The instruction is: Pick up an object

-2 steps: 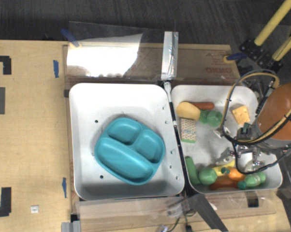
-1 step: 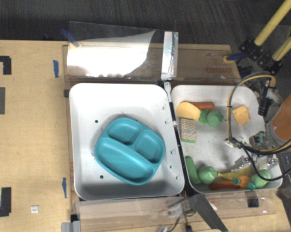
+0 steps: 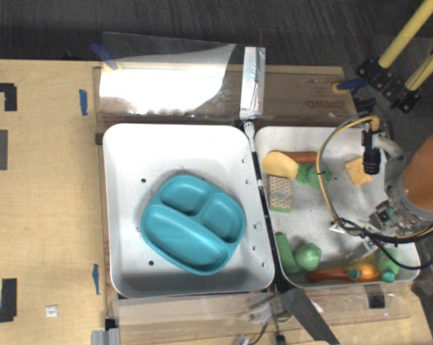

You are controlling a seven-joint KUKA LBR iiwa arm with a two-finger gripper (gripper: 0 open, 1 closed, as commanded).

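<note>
Nowhere readable lettering; teal tray (image 3: 193,223) lies in left bin (image 3: 123,192).

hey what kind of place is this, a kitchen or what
Probably a robot test bench, not a kitchen: two white bins taped onto a board, toy food in one, a cabled robot arm reaching in.

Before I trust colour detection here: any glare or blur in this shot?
Camera view: strong glare on the clear sheet behind the left bin; the blue tray is evenly lit and sharp; the arm at the right edge looks soft.
</note>
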